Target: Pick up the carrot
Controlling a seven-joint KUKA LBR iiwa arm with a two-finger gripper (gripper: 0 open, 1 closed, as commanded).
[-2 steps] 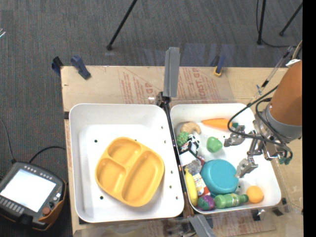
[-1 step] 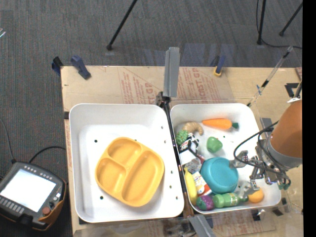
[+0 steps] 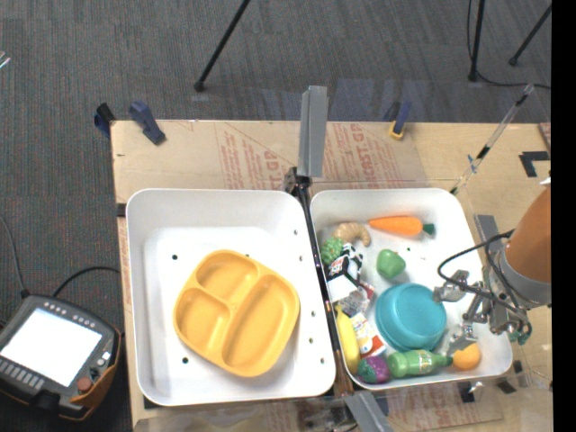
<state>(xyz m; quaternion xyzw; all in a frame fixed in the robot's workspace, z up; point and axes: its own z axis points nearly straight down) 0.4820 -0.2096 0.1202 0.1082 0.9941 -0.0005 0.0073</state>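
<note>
Step in hand, as judged: approach, before any grasp. The task's thing, a small orange plastic carrot with a green stub end (image 3: 397,226), lies on its side at the far edge of the right-hand white bin (image 3: 454,207), long axis running left to right, stub pointing right. Nothing rests on it. A tan knobbly toy (image 3: 352,234) lies just to its left and a green pepper-shaped toy (image 3: 390,264) sits nearer the camera; both look apart from the carrot.

The two-finger gripper (image 3: 475,318) hangs at the right, near side of the same bin, well apart from the carrot. It is just right of the upturned teal plastic bowl (image 3: 410,316) and above a small orange rounded toy (image 3: 466,356). I cannot tell how it is set; the linkage and cabling clutter the tip. Nothing is seen held.

Other contents: a green bottle-shaped toy (image 3: 417,363) along the near wall, a yellow banana-like piece (image 3: 347,337) by the left wall. The left white bin (image 3: 148,241) bears a yellow three-compartment plastic plate (image 3: 236,311).

Next move calls for: travel toward the far wall and slightly left, clearing the bowl; a closing line set across the carrot's short width; descent kept shy of the far wall.
</note>
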